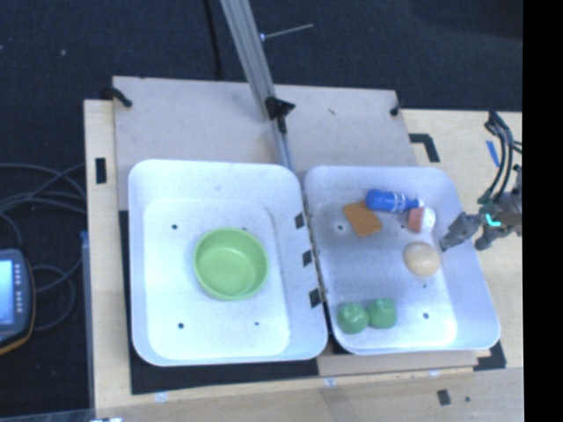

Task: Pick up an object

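The right bin holds several small objects. A blue tube lies near its far side, with an orange block to its left and a small red-and-white piece to its right. A beige egg-shaped ball rests near the right wall. Two green lumps sit together near the front. My gripper hovers over the bin's right rim, just right of the beige ball. It is open, with nothing between its fingers.
The left bin holds a light green bowl. A slanted metal pole rises from behind the bins. Cables and a handheld pendant lie off the bench at the left.
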`<state>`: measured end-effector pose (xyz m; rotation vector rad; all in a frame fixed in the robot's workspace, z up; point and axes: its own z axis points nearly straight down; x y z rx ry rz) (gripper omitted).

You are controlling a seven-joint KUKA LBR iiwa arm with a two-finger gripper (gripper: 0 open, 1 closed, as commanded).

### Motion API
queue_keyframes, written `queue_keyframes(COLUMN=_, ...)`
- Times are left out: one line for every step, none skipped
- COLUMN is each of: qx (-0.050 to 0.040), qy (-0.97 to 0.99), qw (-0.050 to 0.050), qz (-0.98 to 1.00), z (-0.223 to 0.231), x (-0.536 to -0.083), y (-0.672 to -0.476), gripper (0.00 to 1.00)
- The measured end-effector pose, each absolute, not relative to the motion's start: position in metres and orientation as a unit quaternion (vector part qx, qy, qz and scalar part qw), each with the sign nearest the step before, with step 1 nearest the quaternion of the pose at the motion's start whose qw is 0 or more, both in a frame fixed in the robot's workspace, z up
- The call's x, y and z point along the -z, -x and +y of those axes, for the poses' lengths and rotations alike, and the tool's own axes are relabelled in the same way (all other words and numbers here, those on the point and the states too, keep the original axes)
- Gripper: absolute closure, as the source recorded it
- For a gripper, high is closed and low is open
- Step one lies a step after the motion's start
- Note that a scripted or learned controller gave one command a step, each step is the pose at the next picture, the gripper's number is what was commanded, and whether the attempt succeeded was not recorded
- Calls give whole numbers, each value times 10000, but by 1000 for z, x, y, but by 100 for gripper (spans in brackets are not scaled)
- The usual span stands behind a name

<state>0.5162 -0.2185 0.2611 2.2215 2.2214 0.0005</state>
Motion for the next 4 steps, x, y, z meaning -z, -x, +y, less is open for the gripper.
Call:
queue_keyframes(qx=-2, qy=-7071, qw=0, qz=7071, z=-218, x=-261, y=-516, gripper=0)
queue_keyframes(qx=13, qy=-7073, qw=-20, qz=7069, z=-218, x=-199, y=-519, gripper=0)
queue_keyframes(qx=14, qy=-7074, qw=-22, qz=7069, z=-218, x=-136, y=-517, gripper=0)
queue_keyframes(qx=4, qy=-7073, qw=1, qz=7069, z=-219, x=-100, y=-517, gripper=0)
